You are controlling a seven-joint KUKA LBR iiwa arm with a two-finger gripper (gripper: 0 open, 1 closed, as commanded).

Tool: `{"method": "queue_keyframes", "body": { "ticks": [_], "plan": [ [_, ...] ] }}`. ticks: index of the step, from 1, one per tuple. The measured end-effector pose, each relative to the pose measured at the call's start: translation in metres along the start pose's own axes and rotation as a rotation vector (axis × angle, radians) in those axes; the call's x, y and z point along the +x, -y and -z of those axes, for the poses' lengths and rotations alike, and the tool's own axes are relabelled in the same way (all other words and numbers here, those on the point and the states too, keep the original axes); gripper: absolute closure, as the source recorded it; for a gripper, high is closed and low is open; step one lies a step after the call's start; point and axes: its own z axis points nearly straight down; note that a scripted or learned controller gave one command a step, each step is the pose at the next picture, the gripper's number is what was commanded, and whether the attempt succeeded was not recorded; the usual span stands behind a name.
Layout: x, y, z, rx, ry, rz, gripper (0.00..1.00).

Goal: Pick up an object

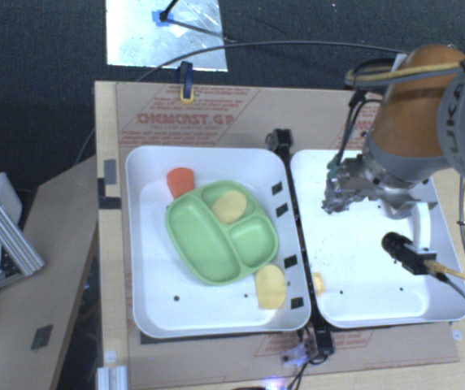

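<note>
Dark carpet (37, 55) is surrounding a tabletop that is carrying a brown cardboard sheet with red lettering (192, 116), and two shallow white plastic bins are sitting side by side on it. The grey arm with its orange band (415, 112) is reaching in from the right and is hanging its metal claw (340, 192) over the upper left part of the right-hand white bin (362, 299). The claw is showing as a tangle of grey metal at this slant, so whether it is spread or pressed together cannot be told. Nothing is showing in its grip, and whether it is touching the bin floor cannot be told either.

A tiny yellow lump (318, 283) is lying in that same bin, at the lower left, just beside the divider and well apart from the claw. In the left-hand white bin (147, 218), a smooth pale green plastic plate with three compartments (208, 246) is lying tilted across the middle. A rounded pale yellow piece (231, 206) is sitting in its upper compartment. A small orange-red block (180, 181) is resting on the bin floor just beside the plate's upper left rim, and a yellow oval piece (271, 286) is lying just beside its lower right rim, near the divider
</note>
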Motion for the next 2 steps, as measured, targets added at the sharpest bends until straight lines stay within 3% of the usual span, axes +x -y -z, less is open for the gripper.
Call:
{"method": "queue_keyframes", "body": {
  "ticks": [2],
  "plan": [
    [0.091, -0.032, -0.009, -0.002, 0.000, 0.000, 1.00]
  ]
}}
